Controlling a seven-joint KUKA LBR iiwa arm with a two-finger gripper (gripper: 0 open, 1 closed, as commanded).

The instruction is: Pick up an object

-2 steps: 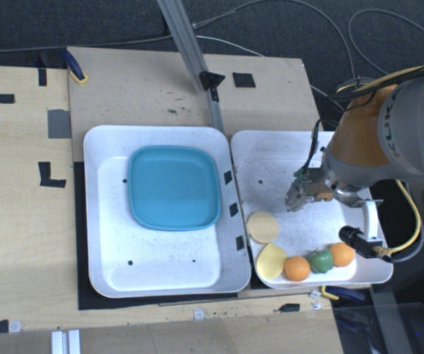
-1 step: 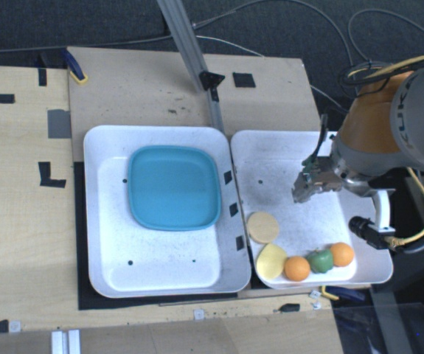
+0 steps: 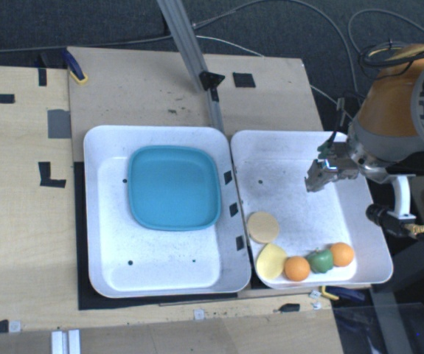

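My gripper (image 3: 319,174) hangs over the right part of the right bin (image 3: 285,168), well above its floor, with nothing seen between its fingers. Along that bin's near edge lie a tan round disc (image 3: 262,226), a yellow piece (image 3: 270,260), an orange ball (image 3: 296,268), a green object (image 3: 319,261) and a second orange ball (image 3: 341,254). The gripper is up and to the right of these, apart from all of them. In the left bin (image 3: 105,198) lies a blue square plate (image 3: 174,186).
A slanted grey metal pole (image 3: 189,43) crosses the bench behind the bins, ending at a black clamp (image 3: 210,80). Cables trail over the dark floor at the back right. The arm's orange band (image 3: 388,109) sits at the right edge.
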